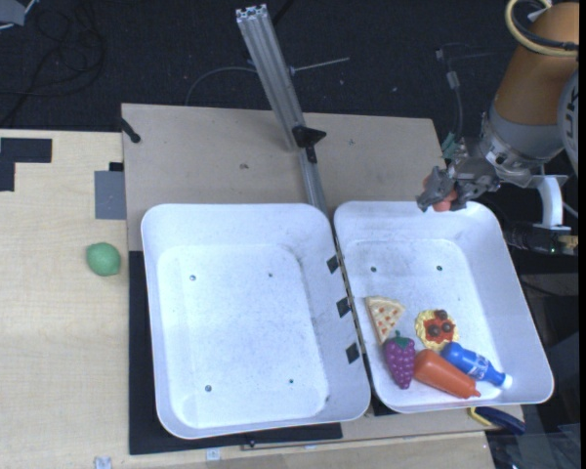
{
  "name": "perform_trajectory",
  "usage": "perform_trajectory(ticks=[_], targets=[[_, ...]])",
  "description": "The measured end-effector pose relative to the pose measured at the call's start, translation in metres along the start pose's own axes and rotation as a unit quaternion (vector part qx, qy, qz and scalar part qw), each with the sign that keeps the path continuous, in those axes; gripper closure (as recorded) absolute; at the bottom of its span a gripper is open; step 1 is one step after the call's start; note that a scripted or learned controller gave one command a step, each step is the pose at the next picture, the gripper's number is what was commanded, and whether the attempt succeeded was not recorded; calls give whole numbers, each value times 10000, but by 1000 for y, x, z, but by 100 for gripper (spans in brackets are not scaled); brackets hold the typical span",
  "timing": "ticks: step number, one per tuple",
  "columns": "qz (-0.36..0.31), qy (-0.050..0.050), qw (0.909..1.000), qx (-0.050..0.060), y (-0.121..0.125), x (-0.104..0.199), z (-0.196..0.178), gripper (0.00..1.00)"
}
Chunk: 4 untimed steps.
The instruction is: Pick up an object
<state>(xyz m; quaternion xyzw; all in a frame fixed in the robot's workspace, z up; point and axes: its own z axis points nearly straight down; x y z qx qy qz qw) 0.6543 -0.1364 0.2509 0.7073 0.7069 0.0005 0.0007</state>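
Note:
The right bin (488,262) holds a small heap of toy food in its near part: a pizza slice (383,315), a purple grape bunch (399,358), an orange carrot (445,375), a blue bottle (474,364) and a yellow-and-red round piece (435,328). My gripper (443,194) hangs over the far edge of the right bin, well away from that heap. A small reddish-orange bit shows at its tip; what it is I cannot make out.
The left bin (166,262) lies beside the right one, joined by black clips. A green ball (104,259) rests on the wooden bench to the left. A slanted aluminium rail (278,81) rises behind the bins. A yellow-blue item (496,418) lies by the right bin's near corner.

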Motion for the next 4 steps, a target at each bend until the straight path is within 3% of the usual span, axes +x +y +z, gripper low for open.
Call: perform_trajectory(ticks=[2,4], targets=[[-18,2,10000,6,-17,102,2,100],[-22,7,10000,12,-62,206,15,100]])
